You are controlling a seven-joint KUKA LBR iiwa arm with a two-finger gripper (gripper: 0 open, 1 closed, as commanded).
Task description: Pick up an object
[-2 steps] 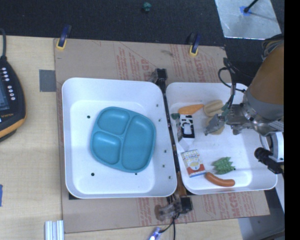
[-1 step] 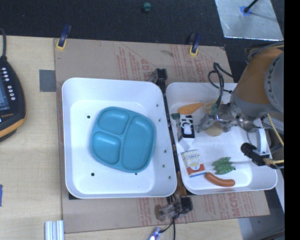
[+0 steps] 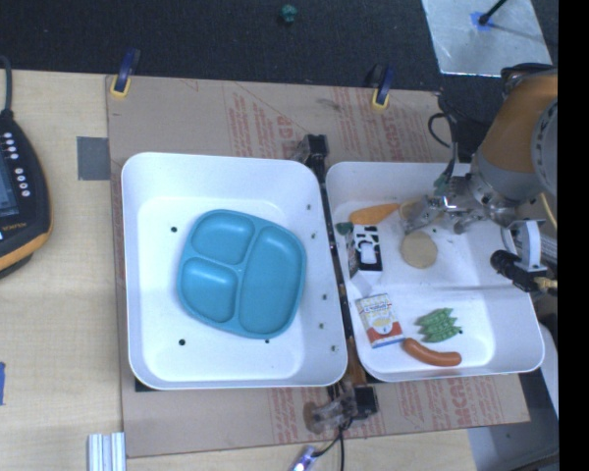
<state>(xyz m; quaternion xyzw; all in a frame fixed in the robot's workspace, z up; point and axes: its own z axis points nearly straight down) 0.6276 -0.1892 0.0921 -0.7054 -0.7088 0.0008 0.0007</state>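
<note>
Cookie (image 3: 419,251) lies just below end effector (image 3: 424,216).

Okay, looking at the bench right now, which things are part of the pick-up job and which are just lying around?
Part of the job:
- gripper, over the right bin
- round tan disc
- carrot
- sausage
- green pea pods
- small carton
- black and white card

Just lying about:
- blue divided plate in the left bin
- handheld controller
- clamps
</note>
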